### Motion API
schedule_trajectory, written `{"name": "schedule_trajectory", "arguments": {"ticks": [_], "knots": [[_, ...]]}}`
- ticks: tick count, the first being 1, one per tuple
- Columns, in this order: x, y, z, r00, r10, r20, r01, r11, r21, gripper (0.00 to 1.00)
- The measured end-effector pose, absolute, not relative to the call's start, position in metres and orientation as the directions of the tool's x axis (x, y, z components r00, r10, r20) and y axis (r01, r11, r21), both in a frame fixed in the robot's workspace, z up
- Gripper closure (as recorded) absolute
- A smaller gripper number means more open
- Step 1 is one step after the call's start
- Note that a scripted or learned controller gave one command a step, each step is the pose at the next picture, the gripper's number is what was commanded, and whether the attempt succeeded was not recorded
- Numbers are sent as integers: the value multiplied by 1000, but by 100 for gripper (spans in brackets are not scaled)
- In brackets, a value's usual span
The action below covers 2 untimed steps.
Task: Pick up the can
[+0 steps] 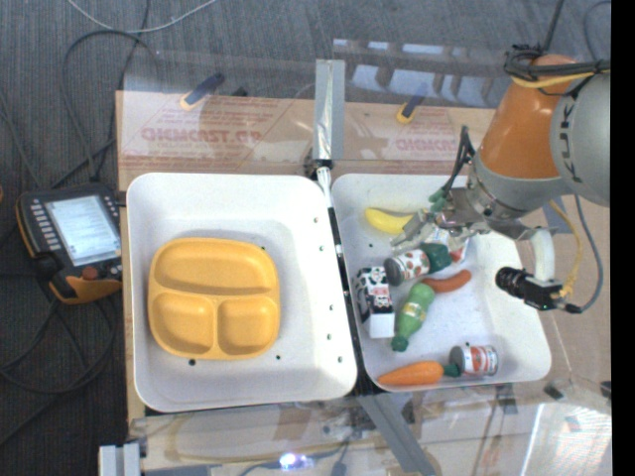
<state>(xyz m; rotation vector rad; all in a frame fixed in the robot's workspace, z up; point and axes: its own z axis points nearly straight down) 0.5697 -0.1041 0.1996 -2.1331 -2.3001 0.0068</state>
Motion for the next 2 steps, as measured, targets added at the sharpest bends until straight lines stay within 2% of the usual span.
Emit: {"name": "schedule_trajectory", "arguments": {"ticks": [1, 2], "knots": [[590, -122, 119, -132, 991, 2, 991, 132, -6, 0], [569, -105, 89, 240, 971, -1, 971, -240, 13, 0]]}}
